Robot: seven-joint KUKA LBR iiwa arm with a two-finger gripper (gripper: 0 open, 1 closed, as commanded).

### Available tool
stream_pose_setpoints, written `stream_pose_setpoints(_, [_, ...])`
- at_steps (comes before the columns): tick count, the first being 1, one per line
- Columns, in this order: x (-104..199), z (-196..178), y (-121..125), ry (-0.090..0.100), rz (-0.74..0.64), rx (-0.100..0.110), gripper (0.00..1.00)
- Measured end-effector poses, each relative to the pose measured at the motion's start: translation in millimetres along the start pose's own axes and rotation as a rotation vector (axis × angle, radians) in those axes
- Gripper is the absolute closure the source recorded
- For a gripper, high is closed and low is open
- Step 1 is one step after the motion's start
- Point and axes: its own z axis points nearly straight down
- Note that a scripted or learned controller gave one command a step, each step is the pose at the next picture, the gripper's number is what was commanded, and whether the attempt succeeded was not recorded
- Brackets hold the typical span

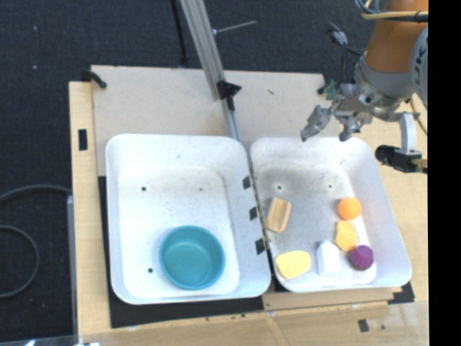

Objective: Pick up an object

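Grey-and-orange arm comes in from the upper right, wrist angled down toward the far edge of the right bin. Gripper hangs above that far rim, fingers spread apart, nothing between them. All candidate objects sit well clear of it, toward the bin's near side: tan block by the left wall, yellow rounded piece at the near edge, white piece just beside it, orange ball near the right wall, yellow lumpy piece below it, purple ball at the near right corner. Left bin holds a teal bowl near its front edge.
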Motion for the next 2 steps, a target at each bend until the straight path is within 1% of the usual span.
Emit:
stream_pose_setpoints(1, [0,0,0,-0.001,0.000,0.000,0.00])
stream_pose_setpoints(2, [-6,63,1,-0.001,0.003,0.006,0.00])
